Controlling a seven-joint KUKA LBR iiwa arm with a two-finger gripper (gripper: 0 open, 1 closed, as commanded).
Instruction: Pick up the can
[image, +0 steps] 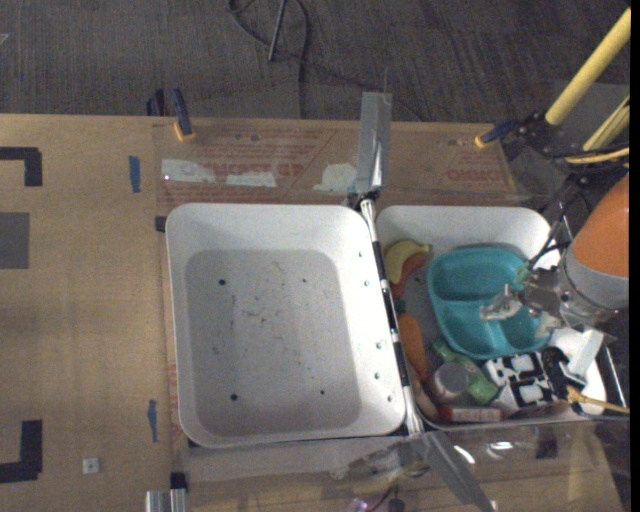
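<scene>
Right now the claw (503, 303) hovers over the teal bowl (470, 285), its opening unclear.

arm (605, 255) cut off at right edge; gripper (505, 305) fingers unclear

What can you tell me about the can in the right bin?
The can stands about upright near the right bin's front edge, its round grey metallic top facing the camera. It sits just below the teal bowl, crowded by clutter: an orange item to its left and a black-and-white package to its right. Its label is hidden.
</scene>
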